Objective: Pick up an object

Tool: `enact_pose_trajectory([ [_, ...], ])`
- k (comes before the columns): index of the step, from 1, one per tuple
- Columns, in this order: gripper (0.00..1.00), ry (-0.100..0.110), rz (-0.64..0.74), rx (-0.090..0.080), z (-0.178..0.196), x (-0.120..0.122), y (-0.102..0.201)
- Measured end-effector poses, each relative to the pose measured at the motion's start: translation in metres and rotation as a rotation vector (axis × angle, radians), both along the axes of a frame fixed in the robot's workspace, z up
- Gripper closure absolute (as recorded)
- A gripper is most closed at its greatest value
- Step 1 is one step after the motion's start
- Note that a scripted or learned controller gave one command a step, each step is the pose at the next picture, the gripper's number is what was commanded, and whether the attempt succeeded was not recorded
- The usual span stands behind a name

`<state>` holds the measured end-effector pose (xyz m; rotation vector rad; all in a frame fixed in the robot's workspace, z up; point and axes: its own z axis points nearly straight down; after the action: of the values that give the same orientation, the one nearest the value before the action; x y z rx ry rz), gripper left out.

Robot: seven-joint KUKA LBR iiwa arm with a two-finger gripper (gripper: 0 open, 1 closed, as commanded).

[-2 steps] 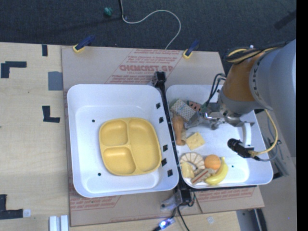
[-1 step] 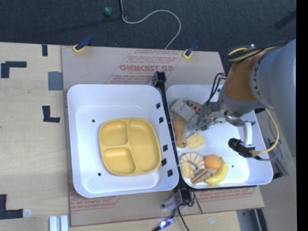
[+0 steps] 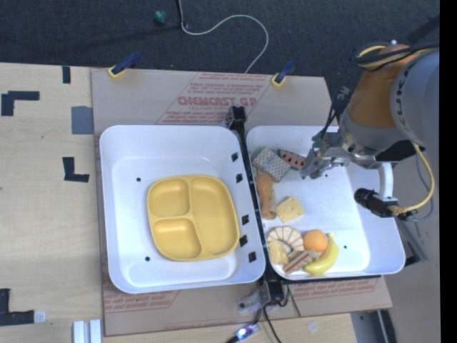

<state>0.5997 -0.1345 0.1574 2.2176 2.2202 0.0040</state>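
The right bin (image 3: pixel 357 252) holds several toy food items: a grey patterned block (image 3: pixel 272 163), a brown-red strip (image 3: pixel 289 157), a tan bread stick (image 3: pixel 266 195), a pale yellow cheese wedge (image 3: pixel 290 209), a round cracker (image 3: pixel 283 236), an orange (image 3: pixel 315 241) and a banana (image 3: pixel 323 260). My gripper (image 3: pixel 313 166) hangs low over the bin's upper middle, just right of the brown-red strip and the grey block. Nothing shows between its tips. The grey arm with its orange band (image 3: pixel 378 98) comes in from the upper right.
The left bin (image 3: pixel 118 191) holds a yellow divided plate (image 3: pixel 191 216). A black divider (image 3: pixel 246 191) separates the two bins. A black cable and connector (image 3: pixel 375 202) hang off the wrist over the right bin's right side. Cardboard lies beneath both bins.
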Motion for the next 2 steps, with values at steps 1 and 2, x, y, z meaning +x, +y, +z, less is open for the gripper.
enact_pose_trajectory([
  [1,1.0,0.001,0.002,0.001,0.051,0.0,0.011],
  [2,1.0,0.004,0.001,0.001,0.068,0.001,0.012],
])
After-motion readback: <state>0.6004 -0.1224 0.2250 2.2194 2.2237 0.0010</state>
